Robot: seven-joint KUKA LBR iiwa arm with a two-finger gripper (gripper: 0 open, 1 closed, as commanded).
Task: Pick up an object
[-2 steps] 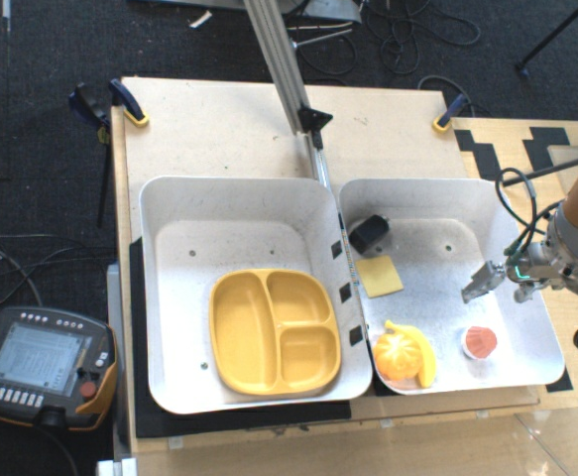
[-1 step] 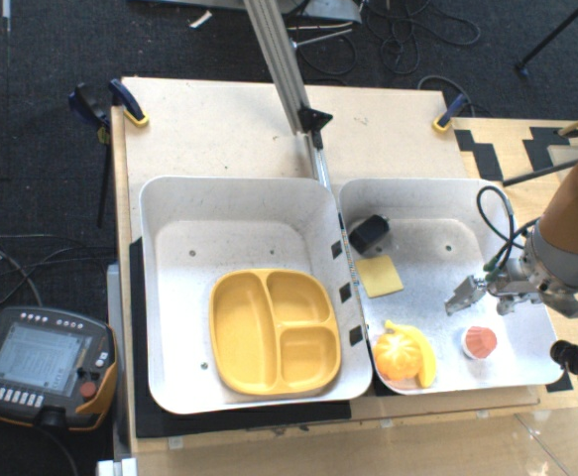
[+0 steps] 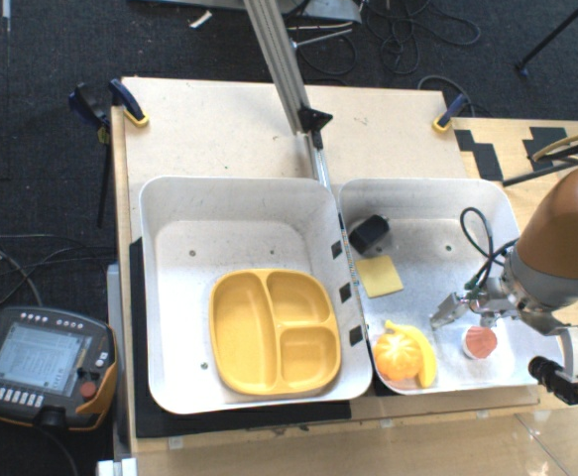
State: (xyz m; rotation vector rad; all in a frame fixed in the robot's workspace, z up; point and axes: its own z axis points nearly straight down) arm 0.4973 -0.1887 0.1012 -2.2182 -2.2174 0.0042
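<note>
Surface (image 3: 229, 127) of pale board carries two shallow white bins side by side. Left bin (image 3: 170, 216) holds a yellow divided plate (image 3: 274, 330) with three compartments. Right bin (image 3: 422, 211) holds four smaller items: a yellow sponge-like square (image 3: 381, 277) lying flat near the dividing wall, a dark block (image 3: 369, 232) just behind it, an orange-and-yellow fruit-shaped toy (image 3: 405, 356) at the near left corner, and a small round red-and-white object (image 3: 481, 342) toward the near right.

Arm (image 3: 558, 241), grey with an orange band, enters from the right and bends down over the right bin. Tool (image 3: 472, 307) sits low over the bin floor, with one metal finger splayed out toward the left; nothing is seen between the fingers. Whether it is released or clenched cannot be told from this angle.

Nearest candidate is the small round object, lying just in front of the tool, toward the near edge, apart from it. It is round, so no long axis governs the approach. The fruit-shaped toy lies further left of the tool.

No brand, label or legible writing is visible on any item in the bins.
</note>
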